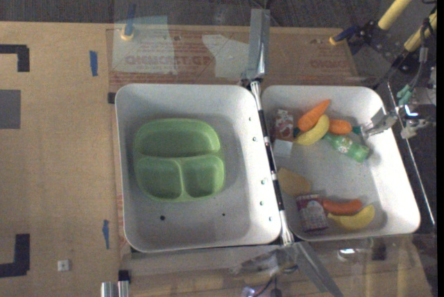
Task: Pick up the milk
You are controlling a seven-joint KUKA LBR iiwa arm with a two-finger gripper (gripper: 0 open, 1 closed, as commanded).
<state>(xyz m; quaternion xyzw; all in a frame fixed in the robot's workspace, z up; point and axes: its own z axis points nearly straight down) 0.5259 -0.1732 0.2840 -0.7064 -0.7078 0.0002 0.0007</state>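
The right bin (388,177) holds two small red-and-white cartons. One carton (283,125) lies at the far left, beside the divider. The other carton (311,211) lies near the front edge. Their labels are too small to tell which one is the milk. My gripper (380,123) hangs at the right bin's far right rim, just right of a green bottle (349,147). It is well away from both cartons and nothing shows in its grasp.
Also in the right bin are a carrot (313,114), a banana (313,131), a yellow slice (294,182), a second carrot (342,206) and a second banana (354,218). The left bin (132,219) holds a green divided plate (180,158).
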